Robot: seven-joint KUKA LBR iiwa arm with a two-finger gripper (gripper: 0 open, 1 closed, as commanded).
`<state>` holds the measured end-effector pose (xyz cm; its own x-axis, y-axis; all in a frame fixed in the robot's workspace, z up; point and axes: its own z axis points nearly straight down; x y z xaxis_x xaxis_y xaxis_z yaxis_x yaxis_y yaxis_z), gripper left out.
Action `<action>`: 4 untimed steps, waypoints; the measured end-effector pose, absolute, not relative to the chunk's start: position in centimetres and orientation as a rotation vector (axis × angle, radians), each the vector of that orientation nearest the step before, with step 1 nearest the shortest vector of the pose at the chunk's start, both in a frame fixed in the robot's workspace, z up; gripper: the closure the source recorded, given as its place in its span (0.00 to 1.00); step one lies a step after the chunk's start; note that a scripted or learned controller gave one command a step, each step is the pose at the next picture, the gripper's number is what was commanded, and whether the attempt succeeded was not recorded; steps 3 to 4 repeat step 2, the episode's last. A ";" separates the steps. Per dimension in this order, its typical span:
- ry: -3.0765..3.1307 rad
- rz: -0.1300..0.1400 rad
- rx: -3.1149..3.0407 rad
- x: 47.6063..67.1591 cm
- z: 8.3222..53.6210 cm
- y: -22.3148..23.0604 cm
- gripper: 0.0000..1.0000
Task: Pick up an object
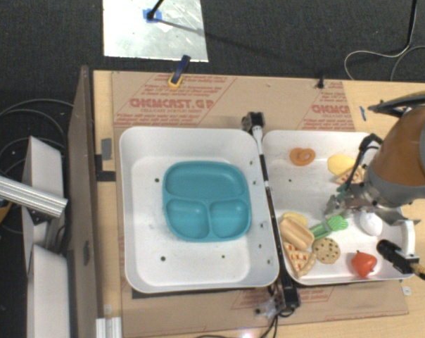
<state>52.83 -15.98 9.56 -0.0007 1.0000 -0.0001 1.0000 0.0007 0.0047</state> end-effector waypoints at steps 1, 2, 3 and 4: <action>2.227 0.010 2.206 56.7 15.8 -11.8 1.00; 2.233 0.006 2.209 55.7 18.6 -5.1 1.00; 2.233 0.006 2.209 55.7 18.6 -5.1 1.00; 2.233 0.006 2.209 55.7 18.6 -5.1 1.00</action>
